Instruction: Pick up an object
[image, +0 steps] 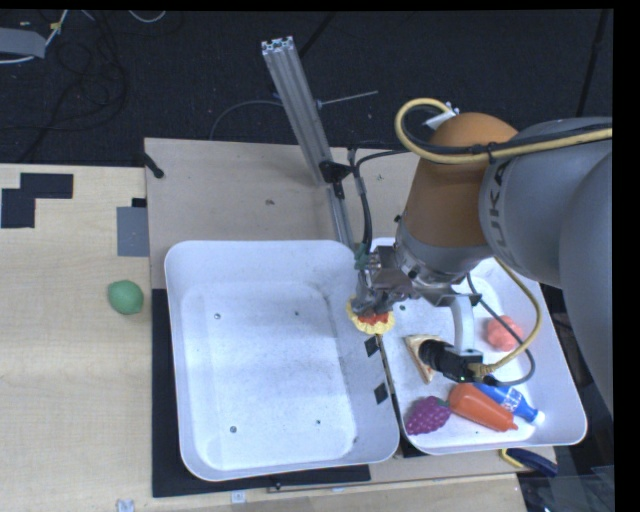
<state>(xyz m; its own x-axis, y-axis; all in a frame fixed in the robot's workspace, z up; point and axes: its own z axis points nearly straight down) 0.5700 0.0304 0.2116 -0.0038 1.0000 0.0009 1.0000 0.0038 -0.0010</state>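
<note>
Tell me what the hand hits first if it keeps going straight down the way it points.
The hand points down with a yellow and red toy at its tip. Below seems to be the seam between the left bin and right bin; depth is unclear.

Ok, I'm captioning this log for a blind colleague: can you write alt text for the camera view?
The arm's claw sits over the divide between two white bins, with a small yellow and red object at its tip. The right bin contains purple grapes, a carrot and a pink piece; a green ball lies on the bench at left.
</note>
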